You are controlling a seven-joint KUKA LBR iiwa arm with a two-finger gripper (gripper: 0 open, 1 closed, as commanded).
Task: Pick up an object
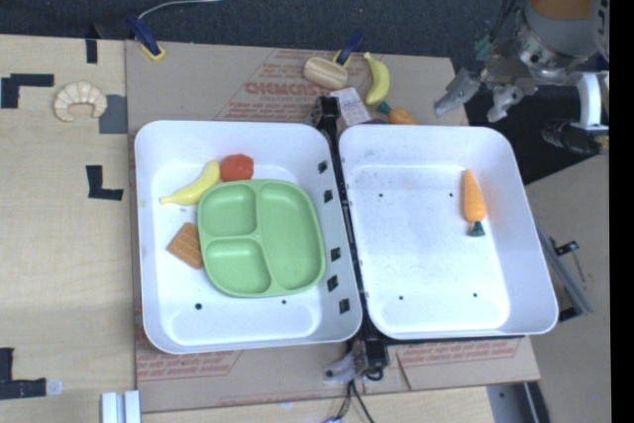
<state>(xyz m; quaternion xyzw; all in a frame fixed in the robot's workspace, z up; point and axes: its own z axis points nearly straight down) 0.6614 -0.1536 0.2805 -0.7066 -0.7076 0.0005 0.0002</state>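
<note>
Nearest the lens sit the two white bins, side by side on the worktop (59, 243). Left bin (158, 149) holds the biggest piece, a green divided plate (263, 238), with a yellow banana (193, 185) at its ten o'clock, a red tomato-like piece (236, 167) at its eleven o'clock and a tan cracker (186, 246) touching its nine o'clock edge. Right bin (426, 282) carries just one thing, an orange carrot (474, 198) lying lengthwise near the three o'clock wall, well apart from everything else. The arm hangs beyond the right bin's one o'clock corner, and the claw (485, 94) looks released, fingers spread, though blur makes that only probable; nothing sits between them. By my reading the approach step is in hand: no object is lifted yet. The carrot seems the likeliest target, so the next move calls for travel toward six o'clock, descent over the carrot, and fingers set across its narrow width. The bin wall just beside it could crowd one finger. Behind the bins lie a bread roll (325, 71), a second banana (377, 79) and a small packet (349, 104); a croissant (79, 100) rests far off at nine o'clock.
</note>
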